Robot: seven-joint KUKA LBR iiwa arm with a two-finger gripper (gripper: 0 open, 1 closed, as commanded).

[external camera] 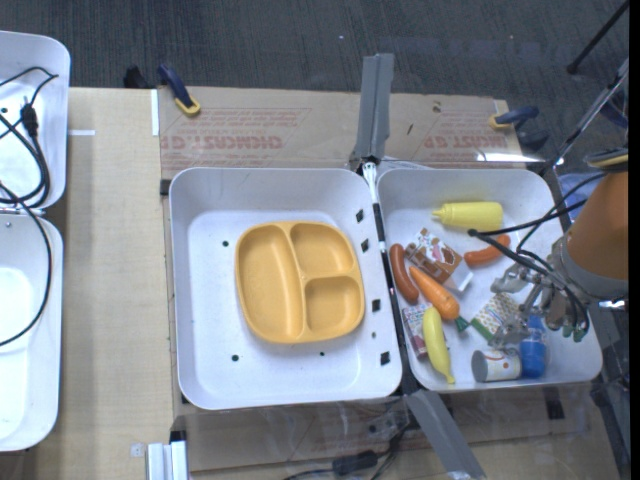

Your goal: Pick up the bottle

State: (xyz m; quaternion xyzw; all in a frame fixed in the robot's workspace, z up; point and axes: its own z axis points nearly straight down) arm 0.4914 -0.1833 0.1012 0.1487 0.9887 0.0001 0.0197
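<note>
On the left of the tabletop [110, 268] we see the left bin [190, 298], and in its middle lies a yellow divided plate [299, 280] with three compartments, flat on the white floor. Past the shared rim comes the right bin [570, 373], crowded with toy food. Nearest the divider a sausage [402, 272] lies lengthwise, with a carrot [435, 292] just beside it and a banana [437, 344] below, close to the bin's near wall. Between sausage and carrot sits a small brown-and-white packet [436, 255]. Toward the far side of this bin lies the yellow bottle [468, 214], on its side, its cap pointing left, apart from the other pieces; an orange chilli-shaped piece [484, 254] rests just below it. Near the front wall a grey can [496, 366] lies on its side, touching a blue object [533, 358]. The tool [535, 303] hangs over this right-hand corner, well apart from the bottle, cables trailing across it; we cannot tell how it is set.
</note>
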